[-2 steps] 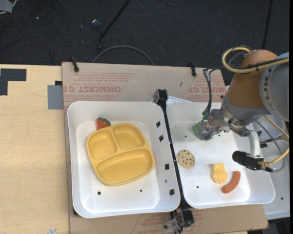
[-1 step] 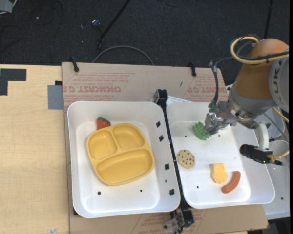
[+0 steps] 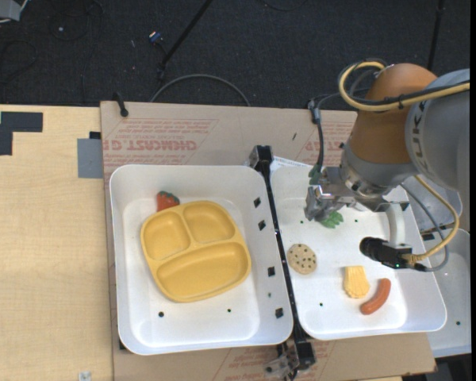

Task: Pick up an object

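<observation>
Claw [image 3: 320, 205] over leafy green toy [image 3: 332, 220]

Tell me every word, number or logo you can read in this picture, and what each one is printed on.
"CHEMCAST G.P": red print, upside down from this view, on the brown cardboard sheet under the two white bins; my best reading.
Paler repeats of the same red print on that sheet: too faint to read.
Dark letters on the grey robot arm, cut off at the edge: unreadable.
</observation>
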Tool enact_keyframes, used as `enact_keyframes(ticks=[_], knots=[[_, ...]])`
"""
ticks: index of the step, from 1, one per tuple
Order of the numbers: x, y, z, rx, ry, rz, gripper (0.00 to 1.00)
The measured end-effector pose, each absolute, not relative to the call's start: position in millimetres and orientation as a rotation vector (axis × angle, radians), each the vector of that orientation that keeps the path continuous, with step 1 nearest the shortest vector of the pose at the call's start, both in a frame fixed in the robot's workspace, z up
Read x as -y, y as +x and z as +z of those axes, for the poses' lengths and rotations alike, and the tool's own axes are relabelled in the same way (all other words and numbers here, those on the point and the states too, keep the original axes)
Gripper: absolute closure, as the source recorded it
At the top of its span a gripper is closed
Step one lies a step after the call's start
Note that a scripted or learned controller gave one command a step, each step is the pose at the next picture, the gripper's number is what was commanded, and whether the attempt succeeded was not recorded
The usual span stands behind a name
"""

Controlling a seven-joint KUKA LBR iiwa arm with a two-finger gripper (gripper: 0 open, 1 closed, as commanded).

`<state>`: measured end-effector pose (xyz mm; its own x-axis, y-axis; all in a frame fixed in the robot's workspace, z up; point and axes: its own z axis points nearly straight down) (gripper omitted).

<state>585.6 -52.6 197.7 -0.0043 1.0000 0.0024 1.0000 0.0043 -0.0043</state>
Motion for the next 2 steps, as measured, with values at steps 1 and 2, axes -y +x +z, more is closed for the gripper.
enact_keyframes(ticks=[1, 2], knots=[[-7, 587.6, 197, 2.225, -2.212, 0.001, 1.0], [-64, 603.9, 202, 2.225, -2.215, 0.002, 1.0]])
